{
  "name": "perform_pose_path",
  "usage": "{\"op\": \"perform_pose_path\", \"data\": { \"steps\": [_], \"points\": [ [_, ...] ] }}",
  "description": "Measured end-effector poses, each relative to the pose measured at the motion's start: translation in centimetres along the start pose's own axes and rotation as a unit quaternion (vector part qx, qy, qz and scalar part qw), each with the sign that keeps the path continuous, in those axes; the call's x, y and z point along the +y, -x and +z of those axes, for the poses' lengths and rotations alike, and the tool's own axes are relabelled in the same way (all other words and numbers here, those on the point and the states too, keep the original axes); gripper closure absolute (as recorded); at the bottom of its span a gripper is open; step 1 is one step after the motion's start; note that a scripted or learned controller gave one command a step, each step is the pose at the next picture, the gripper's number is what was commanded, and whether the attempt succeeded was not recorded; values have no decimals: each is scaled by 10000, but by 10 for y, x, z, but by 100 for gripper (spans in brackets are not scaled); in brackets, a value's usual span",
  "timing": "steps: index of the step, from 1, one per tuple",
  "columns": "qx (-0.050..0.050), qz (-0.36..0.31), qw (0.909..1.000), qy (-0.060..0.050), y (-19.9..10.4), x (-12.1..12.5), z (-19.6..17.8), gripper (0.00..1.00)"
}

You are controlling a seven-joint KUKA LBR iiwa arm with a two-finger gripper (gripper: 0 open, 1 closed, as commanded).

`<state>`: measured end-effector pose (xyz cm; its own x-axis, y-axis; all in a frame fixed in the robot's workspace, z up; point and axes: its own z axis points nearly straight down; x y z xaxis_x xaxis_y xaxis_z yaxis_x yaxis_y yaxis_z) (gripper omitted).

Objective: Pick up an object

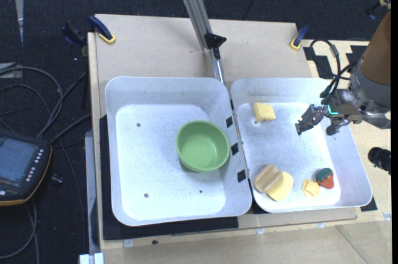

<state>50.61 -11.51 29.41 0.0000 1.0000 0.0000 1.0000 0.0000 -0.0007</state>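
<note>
Gripper: your gripper [321,120] hangs over the right bin [348,151], jaws spread, pinching nothing.
Nearest object: a yellow block [264,112] lies near the bin's far-left corner, long axis roughly left to right.
Front row: a pale yellow piece [273,182], a small yellow bit [311,188] and a red-and-green strawberry [325,177].
Left bin [130,132]: a green bowl [203,145], upright, mouth up.
Writing: you can read none.

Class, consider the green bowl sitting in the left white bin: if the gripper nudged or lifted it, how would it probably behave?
The round green plastic-looking bowl stands upright on a wide base, so a nudge would probably slide it across the left white bin rather than tip it. Its thin-looking wall suggests it is light and rigid. The smooth rim may slip unless pinched across the wall.
</note>
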Motion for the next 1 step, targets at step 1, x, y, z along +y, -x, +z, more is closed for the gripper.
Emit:
{"op": "perform_pose_path", "data": {
  "steps": [1],
  "points": [
    [0, 0, 10000, 0, 0, 0, 0, 0]
  ]
}}
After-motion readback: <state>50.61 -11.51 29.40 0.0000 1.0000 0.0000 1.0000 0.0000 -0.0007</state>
